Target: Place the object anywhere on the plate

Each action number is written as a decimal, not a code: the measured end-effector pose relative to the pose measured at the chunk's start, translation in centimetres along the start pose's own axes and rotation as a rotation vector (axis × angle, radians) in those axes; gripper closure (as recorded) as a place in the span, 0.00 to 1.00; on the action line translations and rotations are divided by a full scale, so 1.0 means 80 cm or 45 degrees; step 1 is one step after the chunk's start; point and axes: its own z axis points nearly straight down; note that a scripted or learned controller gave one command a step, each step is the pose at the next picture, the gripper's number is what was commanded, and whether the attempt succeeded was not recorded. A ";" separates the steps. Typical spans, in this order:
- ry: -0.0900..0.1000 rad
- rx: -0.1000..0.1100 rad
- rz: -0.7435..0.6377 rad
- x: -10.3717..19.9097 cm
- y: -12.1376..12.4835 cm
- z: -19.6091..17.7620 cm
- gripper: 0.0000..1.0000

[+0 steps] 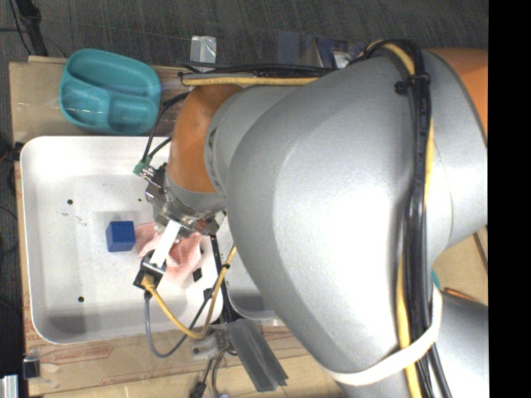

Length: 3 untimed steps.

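Grey arm (pixel 332 206) hiding pink plate (pixel 178 251); blue block (pixel 120 235) beside

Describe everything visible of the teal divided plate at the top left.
The teal divided plate is a glossy, plastic-looking dish with rounded corners and a raised rim. Ridges split it into compartments, one long section along the upper side and two smaller ones below; nothing shows inside them. It sits on the wooden bench outside the white bin, just beyond that bin's far edge. It looks slightly tilted toward the camera. The arm is close on its right but apart from it.
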 end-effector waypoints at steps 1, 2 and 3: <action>0.001 0.001 -0.091 -0.011 -0.042 -0.037 1.00; 0.001 -0.001 -0.157 -0.031 0.023 -0.056 1.00; 0.001 -0.001 -0.071 0.023 -0.006 -0.039 1.00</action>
